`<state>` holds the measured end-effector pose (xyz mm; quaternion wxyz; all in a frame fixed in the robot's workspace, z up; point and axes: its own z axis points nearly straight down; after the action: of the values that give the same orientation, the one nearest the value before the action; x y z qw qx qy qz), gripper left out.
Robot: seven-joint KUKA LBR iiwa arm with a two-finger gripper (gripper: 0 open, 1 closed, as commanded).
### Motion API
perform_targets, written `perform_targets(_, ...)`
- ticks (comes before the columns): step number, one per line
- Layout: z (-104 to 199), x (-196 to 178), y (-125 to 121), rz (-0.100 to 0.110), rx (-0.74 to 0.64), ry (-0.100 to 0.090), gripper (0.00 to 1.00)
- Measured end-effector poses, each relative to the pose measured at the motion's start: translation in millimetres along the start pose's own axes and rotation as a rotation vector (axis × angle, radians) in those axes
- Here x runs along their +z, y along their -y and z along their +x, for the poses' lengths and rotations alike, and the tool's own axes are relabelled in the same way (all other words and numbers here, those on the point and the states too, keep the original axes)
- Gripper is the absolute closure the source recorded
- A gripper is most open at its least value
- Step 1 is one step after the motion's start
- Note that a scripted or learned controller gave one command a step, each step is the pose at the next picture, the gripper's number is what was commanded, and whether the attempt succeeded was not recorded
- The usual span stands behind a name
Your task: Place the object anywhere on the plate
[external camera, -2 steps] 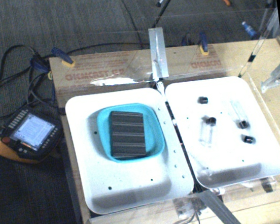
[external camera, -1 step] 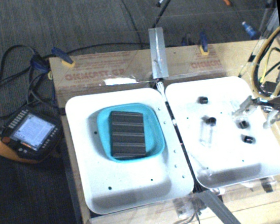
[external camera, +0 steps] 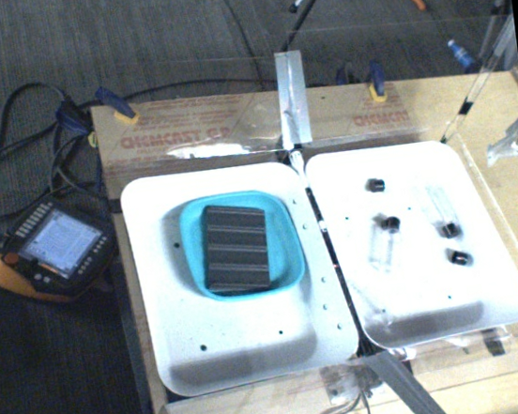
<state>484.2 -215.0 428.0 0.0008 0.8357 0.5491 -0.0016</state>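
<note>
- L bin (external camera: 167,336): white
- plate (external camera: 288,245) in it: turquoise
- block (external camera: 236,247) on plate: dk grey, ribbed stripes
- R bin (external camera: 498,293): white, w/ clear vials (external camera: 382,242), black caps
- bench (external camera: 201,128): tan

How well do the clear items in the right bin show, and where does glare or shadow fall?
Camera view: soft overall; the clear plastic vials with black caps nearly vanish against the white right bin; shadow darkens both bins' near walls; the dark ribbed block on the blue plate reads clearly.
</note>
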Motion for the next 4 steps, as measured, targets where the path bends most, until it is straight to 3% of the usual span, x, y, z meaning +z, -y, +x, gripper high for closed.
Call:
perform_targets(1, 30.5, 147.0, 12.9, 0.004, 0.367, 0.000, 0.00)
perform_targets(2, 52.0, 332.0, 21.3, -0.002, 0.431, -0.004, 0.00)
perform_targets(3, 50.7, 213.7, 22.9, 0.003, 0.312, 0.001, 0.00)
perform_targets(4, 50.7, 213.7, 22.9, 0.004, 0.312, 0.000, 0.00)
